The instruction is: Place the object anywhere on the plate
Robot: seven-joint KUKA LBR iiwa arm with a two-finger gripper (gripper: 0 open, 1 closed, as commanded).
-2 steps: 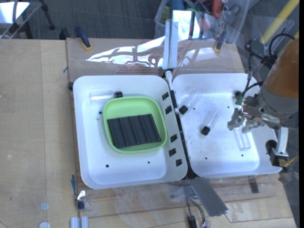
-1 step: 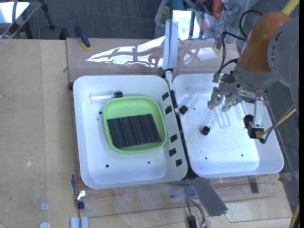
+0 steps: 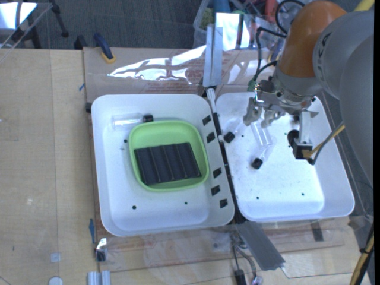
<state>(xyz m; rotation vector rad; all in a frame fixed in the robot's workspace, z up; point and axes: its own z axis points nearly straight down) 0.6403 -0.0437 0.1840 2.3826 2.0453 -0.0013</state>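
A green plate (image 3: 138, 136) lies in the left bin (image 3: 113, 206) and carries a black ridged block (image 3: 167, 162). In the right bin (image 3: 297, 200) a clear tube (image 3: 262, 140) with a black cap (image 3: 256, 163) lies on the floor, pointing toward the front. My gripper (image 3: 261, 117) hangs just behind the tube's far end, open, with nothing between its fingers. A second clear tube (image 3: 126, 122) with a black cap lies in the left bin, behind the plate.
A small black piece (image 3: 228, 137) sits by the right bin's left wall. Black clips line the divider (image 3: 215, 153) between the bins. The arm's orange band (image 3: 309, 34) and cables (image 3: 323, 140) overhang the right bin's back right.
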